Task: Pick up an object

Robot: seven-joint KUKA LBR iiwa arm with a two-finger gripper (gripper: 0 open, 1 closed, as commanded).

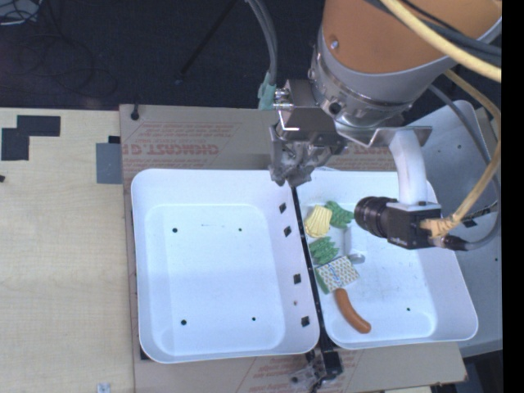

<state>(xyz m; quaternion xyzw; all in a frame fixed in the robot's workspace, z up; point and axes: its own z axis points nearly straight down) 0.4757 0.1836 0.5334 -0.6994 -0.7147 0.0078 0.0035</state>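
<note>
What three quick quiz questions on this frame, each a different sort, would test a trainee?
1. True or false: the sausage lies in the left bin.
2. Which item lies nearest the gripper? A) corn B) sausage C) carton
3. Fill in: the gripper hangs over the far end of the ___ between the two bins.

Key:
1. False; it lies in the right bin.
2. A.
3. Divide.
</note>
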